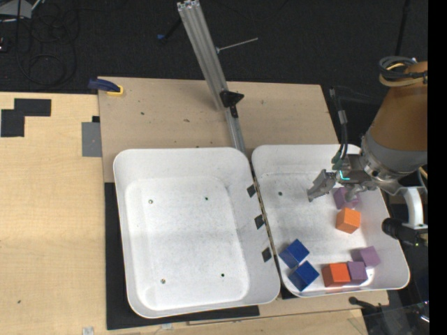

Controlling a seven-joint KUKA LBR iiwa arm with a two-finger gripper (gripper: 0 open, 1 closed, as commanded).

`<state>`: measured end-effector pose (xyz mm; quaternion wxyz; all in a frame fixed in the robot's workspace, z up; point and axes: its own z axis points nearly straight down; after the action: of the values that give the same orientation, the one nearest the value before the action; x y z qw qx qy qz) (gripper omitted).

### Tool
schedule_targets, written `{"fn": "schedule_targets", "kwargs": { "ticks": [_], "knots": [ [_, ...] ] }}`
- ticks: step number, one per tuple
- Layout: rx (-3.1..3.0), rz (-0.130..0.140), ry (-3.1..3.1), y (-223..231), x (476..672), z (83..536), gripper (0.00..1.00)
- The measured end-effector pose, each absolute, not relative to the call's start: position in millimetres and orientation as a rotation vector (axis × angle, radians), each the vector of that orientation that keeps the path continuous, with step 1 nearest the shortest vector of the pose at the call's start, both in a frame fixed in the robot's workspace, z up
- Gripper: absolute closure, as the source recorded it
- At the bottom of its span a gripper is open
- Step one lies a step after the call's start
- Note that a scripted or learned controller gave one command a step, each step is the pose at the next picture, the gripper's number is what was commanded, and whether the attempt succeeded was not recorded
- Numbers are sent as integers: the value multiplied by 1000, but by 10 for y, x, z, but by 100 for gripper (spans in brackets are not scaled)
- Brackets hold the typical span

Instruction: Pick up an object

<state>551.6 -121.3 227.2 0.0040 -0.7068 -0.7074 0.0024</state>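
Observation:
My gripper hangs low over the right bin, its two fingers spread open. A light purple block lies on the bin floor just under the right-hand finger, not clamped between the two. An orange block sits right below it. Two blue blocks rest near the bin's front left. Along the front rim lie another orange block and two more purple blocks.
The left bin adjoins the right one, joined by black clips. A slanted aluminium bar rises behind the bins. The grey arm with its orange band fills the right side.

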Motion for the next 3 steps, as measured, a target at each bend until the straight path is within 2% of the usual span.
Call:
{"fn": "schedule_targets", "kwargs": {
  "ticks": [1,3],
  "knots": [
    [-2223,2,-2216,-1226,5523,2299,0],
    [-2223,8,-2209,-1098,5465,1319,0]
  ]
}}
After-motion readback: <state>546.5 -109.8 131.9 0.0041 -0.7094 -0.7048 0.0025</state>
